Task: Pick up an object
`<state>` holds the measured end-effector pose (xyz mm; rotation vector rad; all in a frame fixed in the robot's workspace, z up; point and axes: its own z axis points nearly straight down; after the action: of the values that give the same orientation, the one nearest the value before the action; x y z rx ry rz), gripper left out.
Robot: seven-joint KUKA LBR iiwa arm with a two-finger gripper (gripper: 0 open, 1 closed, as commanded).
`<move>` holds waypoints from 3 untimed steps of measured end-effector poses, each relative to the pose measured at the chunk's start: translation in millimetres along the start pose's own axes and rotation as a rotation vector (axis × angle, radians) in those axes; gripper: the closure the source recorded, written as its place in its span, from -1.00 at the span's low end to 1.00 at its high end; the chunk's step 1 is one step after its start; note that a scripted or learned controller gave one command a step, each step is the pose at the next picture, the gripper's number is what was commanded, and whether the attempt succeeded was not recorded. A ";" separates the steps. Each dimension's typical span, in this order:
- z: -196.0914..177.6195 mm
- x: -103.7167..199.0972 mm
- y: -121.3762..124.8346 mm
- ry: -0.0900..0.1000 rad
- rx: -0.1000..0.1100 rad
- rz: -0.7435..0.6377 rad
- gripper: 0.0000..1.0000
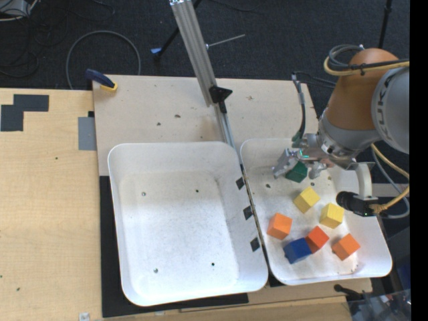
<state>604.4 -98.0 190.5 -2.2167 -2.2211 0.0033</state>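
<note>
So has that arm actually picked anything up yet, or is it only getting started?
Done: the arm has reached into the right bin. In hand: its pincer sits right at a green block, though a firm grip can't be made out. Left: lifting it clear. The yellow, orange and blue blocks lie untouched on the bin floor.

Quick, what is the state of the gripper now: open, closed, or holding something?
Gripper: closed on the green block, over the right bin.

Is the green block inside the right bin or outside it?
Inside. The green block sits within the right bin's white rim, near its far end, at the gripper.
</note>
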 end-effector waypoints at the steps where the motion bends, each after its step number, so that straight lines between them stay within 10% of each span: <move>1: 73.6 -58.3 -6.8 -0.002 0.006 0.006 -1.00; 2: 55.0 -56.7 -38.4 0.000 0.001 0.002 -1.00; 3: 45.9 -58.3 -37.6 0.001 0.000 0.007 1.00</move>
<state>566.7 -156.3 144.7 -2.2239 -2.2135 0.0020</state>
